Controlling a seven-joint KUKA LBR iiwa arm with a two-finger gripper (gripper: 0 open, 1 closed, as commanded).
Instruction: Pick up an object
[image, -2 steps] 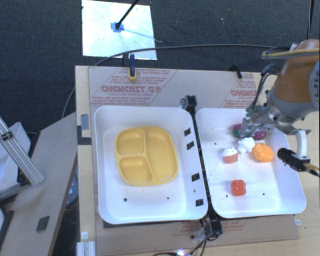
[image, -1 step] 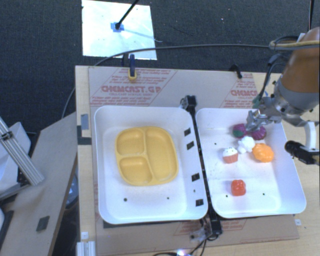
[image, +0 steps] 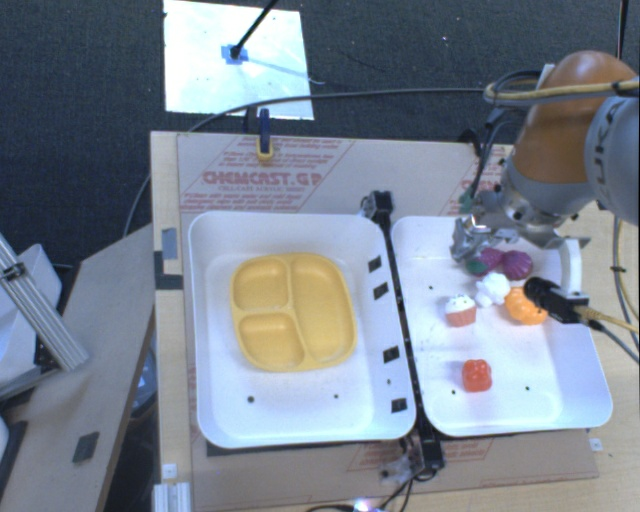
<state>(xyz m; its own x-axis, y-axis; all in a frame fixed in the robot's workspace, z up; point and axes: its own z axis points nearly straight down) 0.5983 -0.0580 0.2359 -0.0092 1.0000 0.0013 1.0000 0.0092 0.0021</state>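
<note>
My pincer hangs low over the right bin, at about 11 o'clock from that bin's middle. I cannot tell how wide it stands, and I see nothing held in it. The nearest candidate is the purple piece, close by at my 4 o'clock. A white piece sits against it at my 5 o'clock, and an orange piece lies just beyond. A small cupcake stands apart at my 6 o'clock, and a red piece lies farther along the same line, alone on bare floor. The left bin holds a yellow divided tray, off at my 8 o'clock. The main risk, as I judge it, is the crowding. The purple, white and orange pieces sit so tightly together that coming down on one could nudge its neighbours or catch two at once. I could also close on an edge and squeeze a rounded piece out sideways. I am also near the bin's far wall and the seam between the bins, so a descent here may land beside the purple piece and close on nothing. The red piece or the cupcake looks like the safer target.
</note>
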